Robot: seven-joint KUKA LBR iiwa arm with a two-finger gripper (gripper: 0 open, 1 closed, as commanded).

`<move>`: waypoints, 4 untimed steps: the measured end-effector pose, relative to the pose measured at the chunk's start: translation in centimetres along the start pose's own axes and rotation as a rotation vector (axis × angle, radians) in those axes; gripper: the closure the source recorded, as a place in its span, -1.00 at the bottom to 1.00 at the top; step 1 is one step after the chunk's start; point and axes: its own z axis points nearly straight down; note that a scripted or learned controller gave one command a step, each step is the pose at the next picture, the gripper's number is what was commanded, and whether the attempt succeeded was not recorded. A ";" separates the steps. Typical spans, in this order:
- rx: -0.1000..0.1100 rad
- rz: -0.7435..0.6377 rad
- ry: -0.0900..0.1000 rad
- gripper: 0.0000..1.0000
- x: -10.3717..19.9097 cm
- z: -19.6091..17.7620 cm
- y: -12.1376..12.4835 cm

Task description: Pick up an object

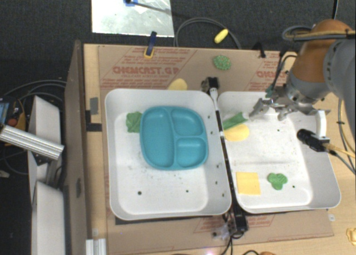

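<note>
In the right bin [311, 154], nearest the front, lie a yellow square [248, 183] and a green lump [277, 180]. Further back, a yellow disc [237, 132] touches a green strip [233, 120] by the divider. The hand [271, 109] hangs above the bin's far part, fingers spread, grasping nothing. The left bin [119, 181] carries a blue tray [173, 138].

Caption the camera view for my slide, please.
KUKA arm's hand hovers over the right bin holding scattered food pieces; left bin holds a blue tray.
</note>
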 end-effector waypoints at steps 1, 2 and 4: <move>-0.003 -0.001 0.000 -1.00 5.8 2.5 -1.7; -0.004 0.007 -0.003 -1.00 5.1 5.3 -2.2; -0.008 0.007 -0.004 -1.00 4.1 5.1 2.0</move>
